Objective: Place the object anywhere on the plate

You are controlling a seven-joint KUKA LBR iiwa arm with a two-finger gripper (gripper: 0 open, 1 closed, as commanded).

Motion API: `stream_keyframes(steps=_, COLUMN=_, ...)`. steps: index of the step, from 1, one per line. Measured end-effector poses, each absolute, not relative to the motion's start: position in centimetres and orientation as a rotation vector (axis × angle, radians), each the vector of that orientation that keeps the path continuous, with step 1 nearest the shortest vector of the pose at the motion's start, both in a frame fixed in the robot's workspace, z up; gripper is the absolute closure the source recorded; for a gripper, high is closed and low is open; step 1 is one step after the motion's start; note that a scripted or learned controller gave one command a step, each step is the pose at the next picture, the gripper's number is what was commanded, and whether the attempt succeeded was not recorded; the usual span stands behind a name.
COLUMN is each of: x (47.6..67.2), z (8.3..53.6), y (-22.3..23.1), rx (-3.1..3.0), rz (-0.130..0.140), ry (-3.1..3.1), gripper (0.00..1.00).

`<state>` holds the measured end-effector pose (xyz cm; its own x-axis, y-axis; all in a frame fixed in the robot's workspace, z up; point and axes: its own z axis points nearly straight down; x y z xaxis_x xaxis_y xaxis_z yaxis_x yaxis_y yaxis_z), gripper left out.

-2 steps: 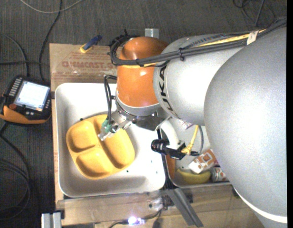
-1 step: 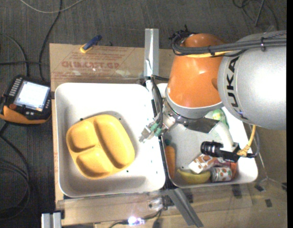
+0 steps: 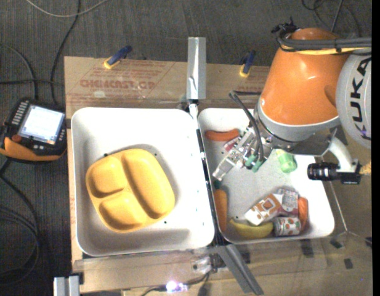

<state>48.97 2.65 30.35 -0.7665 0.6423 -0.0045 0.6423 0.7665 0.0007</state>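
The arm's orange band [image 3: 300, 79] is looming closest to the lens and is blocking much of the right bin [image 3: 330, 222] behind it. Below it, the gripper [image 3: 223, 167] is hanging over the upper left part of that bin, angling down toward the wall between the two bins. No object is showing in its grasp, and whether it is open or closed I cannot tell, since the metal parts are blurring together at this slant.

Which object is meant is not settled. A red sausage [image 3: 222, 135] is lying just above the gripper, a carrot [image 3: 220, 207] is lying along the bin's left wall just below it, and a green piece [image 3: 287, 163] is sitting to its right, partly under the wrist. Further off, a banana [image 3: 251, 230], a small carton [image 3: 263, 209] and a can [image 3: 287, 226] are crowding together in the near corner.

The yellow plate [image 3: 129, 190] is sitting in the middle of the left bin [image 3: 79, 165], with nothing resting on it, so the placing is not yet done.

The risks, as I judge them:
- The carrot is hugging the wall, so a grasp there is likely to be striking the rim or closing on too little.
- The sausage is round and may be rolling away as it is pinched.
- Crossing the raised divider too low could be knocking a carried object loose before it is reaching the plate.
- The plate's ridges may be letting a round object roll off.

Both bins are resting on a cardboard-covered bench [image 3: 134, 82].
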Motion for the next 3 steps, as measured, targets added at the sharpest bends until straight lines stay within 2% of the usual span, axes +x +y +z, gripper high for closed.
stream_keyframes(steps=1, x=48.6, z=33.3, y=4.1, rx=1.334, rz=-0.001, ry=2.84, gripper=1.0)
stream_keyframes(steps=2, x=54.2, z=43.4, y=10.7, rx=1.276, rz=-0.002, ry=2.867, gripper=1.0)
stream_keyframes(steps=3, x=54.2, z=43.4, y=0.9, rx=1.087, rz=-0.002, ry=2.945, gripper=1.0)
